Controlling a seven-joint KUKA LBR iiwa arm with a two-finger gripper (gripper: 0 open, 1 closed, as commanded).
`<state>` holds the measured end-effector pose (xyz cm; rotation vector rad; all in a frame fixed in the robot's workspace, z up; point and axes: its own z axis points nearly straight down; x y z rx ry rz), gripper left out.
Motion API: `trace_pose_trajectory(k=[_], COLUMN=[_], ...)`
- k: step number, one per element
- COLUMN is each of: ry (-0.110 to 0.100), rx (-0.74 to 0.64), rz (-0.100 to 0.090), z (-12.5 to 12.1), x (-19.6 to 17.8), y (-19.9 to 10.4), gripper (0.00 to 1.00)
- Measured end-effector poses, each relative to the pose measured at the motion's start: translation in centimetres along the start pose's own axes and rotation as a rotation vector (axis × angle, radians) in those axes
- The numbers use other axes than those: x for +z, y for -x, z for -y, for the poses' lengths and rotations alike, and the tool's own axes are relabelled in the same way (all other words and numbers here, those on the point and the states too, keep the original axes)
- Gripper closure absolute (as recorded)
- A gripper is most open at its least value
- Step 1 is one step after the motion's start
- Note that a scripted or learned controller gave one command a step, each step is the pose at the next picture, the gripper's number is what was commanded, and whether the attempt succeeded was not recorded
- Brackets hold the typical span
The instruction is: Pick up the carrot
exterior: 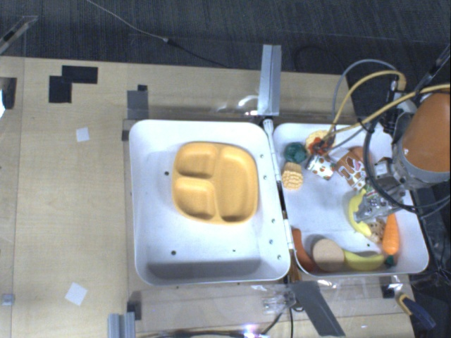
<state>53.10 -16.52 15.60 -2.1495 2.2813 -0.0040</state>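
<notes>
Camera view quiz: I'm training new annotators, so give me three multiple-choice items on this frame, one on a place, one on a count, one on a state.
1. Where does the carrot lie?
A. in the right bin
B. on the yellow tray
C. on the bench outside the bins

2. How many compartments does the yellow tray have?
A. two
B. three
C. five

3. How does the corn cob stand relative to the gripper?
A. clamped in it
B. lying apart from it, near the divider
C. hanging above the bin

Answers: 1 A, the carrot rests by the right bin's right wall; 2 B, two ridges split the tray into three; 3 B, the cob lies across the bin from the gripper.
</notes>
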Motion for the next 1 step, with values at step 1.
trace_pose_trajectory(k=[1], ry=[-0.019], rx=[-0.056], rz=[-0.010], z=[3.61], x=[5.06], y=[-2.99], gripper=[1.00])
